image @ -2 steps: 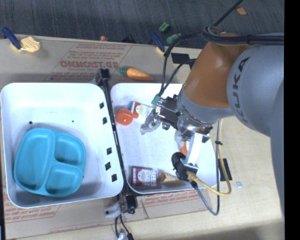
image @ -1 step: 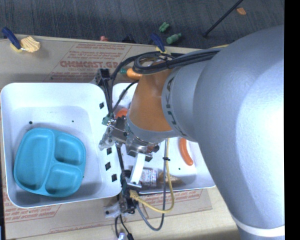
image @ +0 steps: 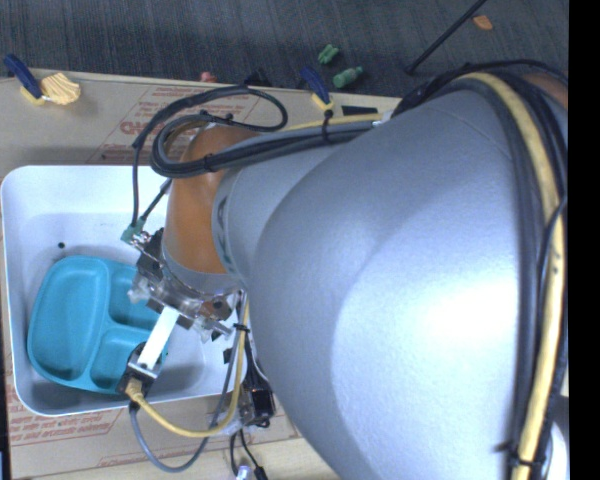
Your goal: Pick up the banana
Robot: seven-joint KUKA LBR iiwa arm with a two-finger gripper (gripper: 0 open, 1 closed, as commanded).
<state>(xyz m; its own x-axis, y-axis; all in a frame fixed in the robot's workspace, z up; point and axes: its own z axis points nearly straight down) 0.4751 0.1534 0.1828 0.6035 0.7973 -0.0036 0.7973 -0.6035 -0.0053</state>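
One bulky grey arm [image: 400, 268] covers most of what we see, its wrist lowered into the left white bin [image: 20, 198] beside a blue tray [image: 70, 318], presumably hunting the banana, which we cannot find, nor can we judge its jaws

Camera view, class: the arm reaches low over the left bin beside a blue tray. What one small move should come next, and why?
Probably lift the arm slightly and pause. Its grey body and orange band cover much of the left bin, and the banana cannot be made out; the blue tray lies beside the wrist. Rising would likely uncover the bin floor.
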